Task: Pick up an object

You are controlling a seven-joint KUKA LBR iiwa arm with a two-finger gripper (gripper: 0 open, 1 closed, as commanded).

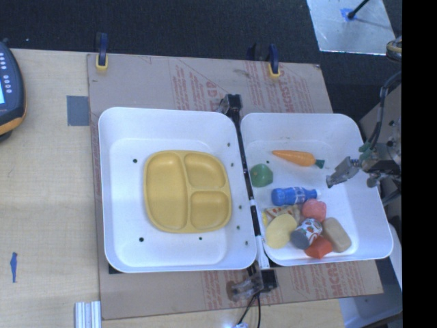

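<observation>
While the gripper (339, 174) hangs at the bin's right edge, finger state unclear, carrot (298, 158) just left.

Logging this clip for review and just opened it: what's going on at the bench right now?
A robot arm reaches in from the right, its end effector over the right edge of the right bin, with nothing visibly held. That bin holds a carrot, a green ball, a blue bottle and a cluster of small toy foods near its front. The left bin holds a yellow divided tray. No pick looks made yet.
</observation>
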